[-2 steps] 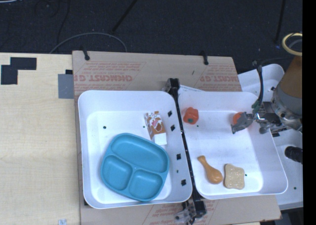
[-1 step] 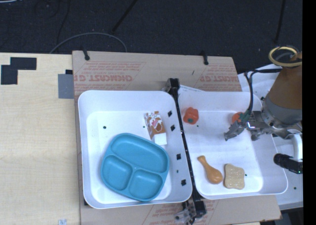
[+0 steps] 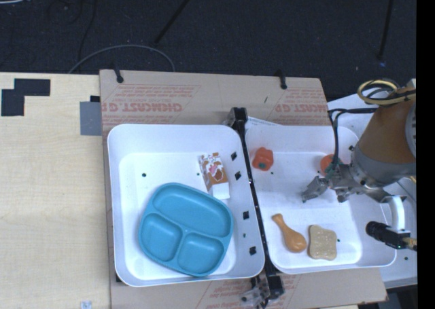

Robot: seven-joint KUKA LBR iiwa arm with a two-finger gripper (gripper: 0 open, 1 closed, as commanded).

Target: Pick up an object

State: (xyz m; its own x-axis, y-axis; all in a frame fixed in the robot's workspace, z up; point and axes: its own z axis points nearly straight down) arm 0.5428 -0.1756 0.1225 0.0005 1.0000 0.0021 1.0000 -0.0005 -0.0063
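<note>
- A grey robot arm (image 3: 384, 144) with an orange band reaches in from the right and hangs over the right bin (image 3: 299, 263) of two shallow white bins that sit side by side on a cardboard-covered worktop (image 3: 204, 100).
- The gripper (image 3: 325, 189) sits low over the bin's middle right; its fingers (image 3: 311, 192) look spread and released, with nothing between them.
- Nearest candidate for the pick, in my judgement: a tan drumstick-shaped toy (image 3: 290, 233), lying just below and a little left of the fingers, apart from them. Its long axis runs on a diagonal, thin end up-left, fat end down-right.
- Just right of it, almost touching, lies a pale biscuit-like slab (image 3: 322, 242), below the gripper.
- An orange pepper-like toy (image 3: 262, 159) sits near the bin's upper left, up and left of the fingers, well apart.
- A small red-orange item (image 3: 327, 162) rests just above the gripper, partly hidden by the wrist (what it is I cannot tell).
- The left bin (image 3: 122, 165) holds a blue divided plate (image 3: 185, 228), its three compartments bare, and a small printed packet (image 3: 215, 173) just above the plate's upper right edge.
- Nothing is lifted yet; the pick is not done.
</note>
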